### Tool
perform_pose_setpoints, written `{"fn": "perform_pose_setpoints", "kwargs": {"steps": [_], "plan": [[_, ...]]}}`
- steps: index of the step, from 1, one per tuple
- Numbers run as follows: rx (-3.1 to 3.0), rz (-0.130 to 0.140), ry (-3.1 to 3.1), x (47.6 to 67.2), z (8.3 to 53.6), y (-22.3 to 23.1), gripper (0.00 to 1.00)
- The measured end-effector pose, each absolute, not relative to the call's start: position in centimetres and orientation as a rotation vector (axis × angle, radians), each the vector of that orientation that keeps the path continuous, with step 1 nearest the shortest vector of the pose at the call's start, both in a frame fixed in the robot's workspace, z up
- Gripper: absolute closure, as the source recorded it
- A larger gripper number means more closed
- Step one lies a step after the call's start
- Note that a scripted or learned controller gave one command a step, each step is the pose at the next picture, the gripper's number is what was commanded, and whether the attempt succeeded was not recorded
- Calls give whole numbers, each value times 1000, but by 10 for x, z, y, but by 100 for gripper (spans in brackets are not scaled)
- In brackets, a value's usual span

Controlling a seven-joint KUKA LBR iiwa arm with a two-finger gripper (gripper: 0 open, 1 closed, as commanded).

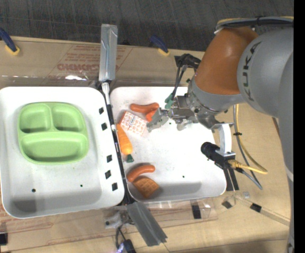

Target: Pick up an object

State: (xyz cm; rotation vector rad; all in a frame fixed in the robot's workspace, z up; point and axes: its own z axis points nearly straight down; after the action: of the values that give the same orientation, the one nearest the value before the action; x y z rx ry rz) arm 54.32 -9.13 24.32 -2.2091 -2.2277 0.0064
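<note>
The right bin [194, 181] holds five items. A sausage [144, 108] lies at the top. A white-and-red packet [133, 124] lies tilted just below it. A carrot [124, 142] lies along the left wall. A second sausage [141, 171] touches a brown block [147, 187], possibly toast.

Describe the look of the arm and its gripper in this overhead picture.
The grey KUKA arm has rounded casings, black lettering and a broad orange band above the wrist. Thin black cables loop beside it. The small metal two-finger gripper is silver-grey.
</note>
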Motion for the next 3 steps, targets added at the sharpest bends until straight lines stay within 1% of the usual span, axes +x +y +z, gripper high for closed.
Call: {"fn": "perform_pose_setpoints", "kwargs": {"steps": [1, 2, 3], "plan": [[-2186, 9, -2251, 617, 186, -113, 0], [-1947, -6, -2473, 650, 97, -167, 0], [-1943, -8, -2477, 651, 105, -167, 100]]}}
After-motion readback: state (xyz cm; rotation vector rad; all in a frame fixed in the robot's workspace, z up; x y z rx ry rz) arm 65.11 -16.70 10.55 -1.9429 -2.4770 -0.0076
